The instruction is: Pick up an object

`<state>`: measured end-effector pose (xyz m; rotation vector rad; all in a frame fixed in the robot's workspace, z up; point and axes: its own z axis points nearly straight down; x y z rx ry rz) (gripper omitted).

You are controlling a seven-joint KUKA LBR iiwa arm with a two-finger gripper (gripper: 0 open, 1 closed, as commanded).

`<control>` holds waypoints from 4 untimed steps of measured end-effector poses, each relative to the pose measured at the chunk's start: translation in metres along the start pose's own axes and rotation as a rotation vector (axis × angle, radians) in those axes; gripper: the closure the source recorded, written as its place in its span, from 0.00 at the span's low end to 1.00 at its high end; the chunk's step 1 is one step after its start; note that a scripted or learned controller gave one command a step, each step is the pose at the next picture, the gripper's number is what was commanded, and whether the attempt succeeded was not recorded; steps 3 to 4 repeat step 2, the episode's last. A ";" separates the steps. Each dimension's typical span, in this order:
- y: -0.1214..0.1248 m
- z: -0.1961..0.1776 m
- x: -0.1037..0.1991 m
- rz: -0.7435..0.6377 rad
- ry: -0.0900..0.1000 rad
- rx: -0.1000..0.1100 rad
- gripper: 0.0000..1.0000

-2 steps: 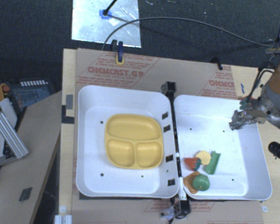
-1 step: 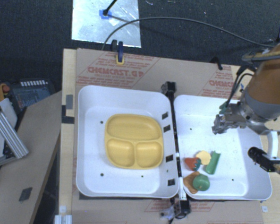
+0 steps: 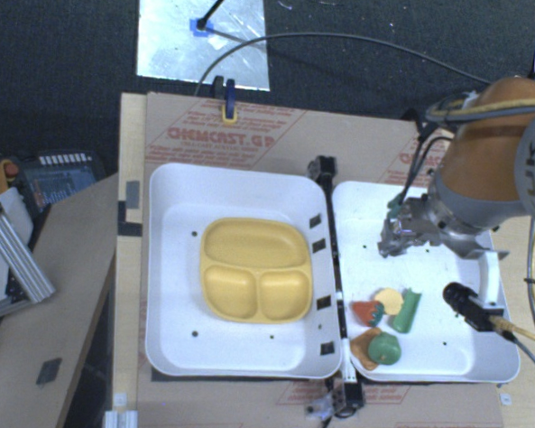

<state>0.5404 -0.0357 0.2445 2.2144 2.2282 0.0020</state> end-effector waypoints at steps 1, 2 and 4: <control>-0.008 -0.002 0.049 -0.003 0.001 0.001 1.00; -0.008 0.019 0.099 -0.003 0.000 0.002 1.00; -0.008 0.019 0.099 -0.003 0.000 0.002 1.00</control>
